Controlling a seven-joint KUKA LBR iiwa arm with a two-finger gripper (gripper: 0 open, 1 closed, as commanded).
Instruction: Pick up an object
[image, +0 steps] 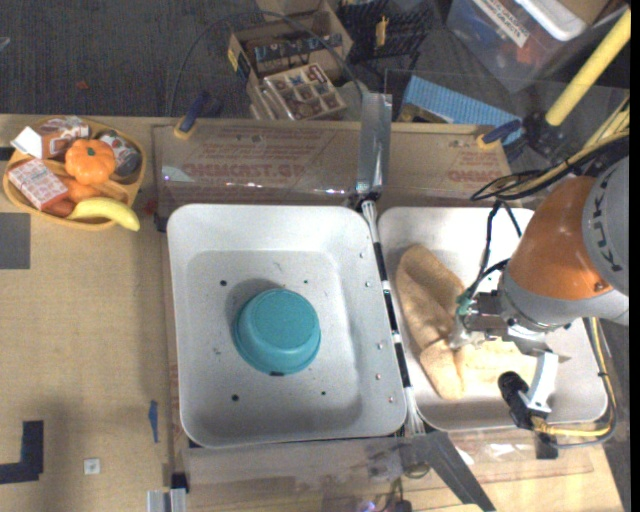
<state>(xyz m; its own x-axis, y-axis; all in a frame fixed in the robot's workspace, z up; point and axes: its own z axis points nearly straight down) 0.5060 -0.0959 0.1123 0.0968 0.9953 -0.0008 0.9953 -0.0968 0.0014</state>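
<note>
The end effector (468, 335) hangs low over the right-hand bin (590, 405), carried by the grey arm with its orange band (560, 255), which comes in from the right of the view. Directly beneath and beside it lie two tan, bread-like pieces: a longer loaf (425, 290) stretching away up and to its left, and a smaller lump (445, 368) just below it. The end effector sits right at the gap where the two meet, which reads as an approach aimed at one of them, most likely chosen because they are the things in the bin nearest its reach. Whether it is released, clenched or grasping anything cannot be told from this slanted view; the wrist body hides that part, and nothing is plainly seen held.

Well off to its left, across the divider, a teal bowl (278, 331) rests upside down near the middle of the left-hand bin (190, 240), out of the way of this attempt. Farther left still, on the tabletop (80, 340), a basket of toy food (70, 172) sits with a banana (105, 211) at its edge, apparently stored there rather than set out for picking.

The pick looks not yet done: both tan pieces lie flat on the bin floor.
</note>
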